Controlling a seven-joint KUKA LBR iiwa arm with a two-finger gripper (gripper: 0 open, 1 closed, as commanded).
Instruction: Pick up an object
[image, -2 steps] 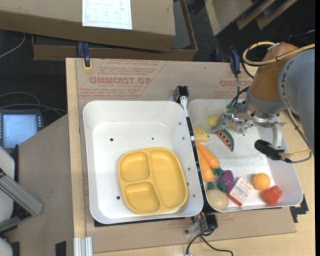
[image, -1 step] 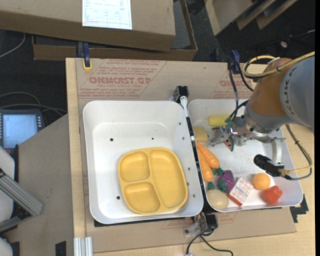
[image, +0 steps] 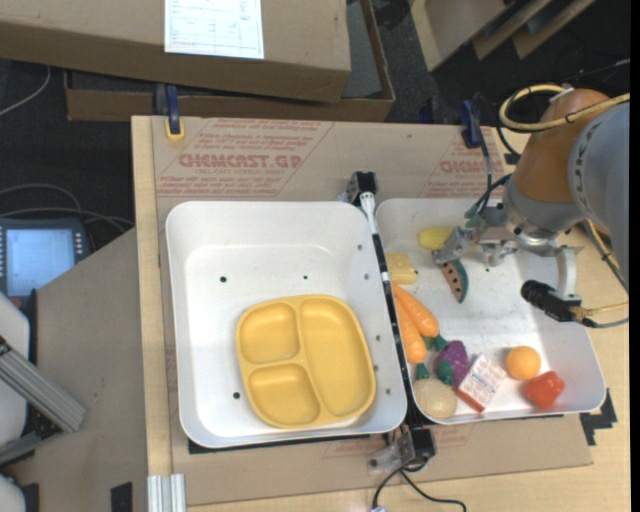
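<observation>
My gripper (image: 472, 246) hangs low over the far part of the right bin (image: 575, 345), under the grey wrist with its orange band (image: 550, 160). Just below and left of it lies a dark red and green watermelon slice (image: 457, 280), close to the gripper; whether they touch is unclear. A small yellow lemon (image: 434, 238) sits to the gripper's left. Nearer the front lie an orange carrot (image: 416, 311), purple grapes (image: 453, 360), a red and white packet (image: 482, 382), an orange ball (image: 522, 362) and a red pepper (image: 544, 390).
The left bin (image: 200, 250) holds a yellow divided plate (image: 303, 358). A pale yellow block (image: 402, 268) and a beige round piece (image: 436, 400) lie along the right bin's left wall. A black part (image: 545, 298) juts over that bin's right side.
</observation>
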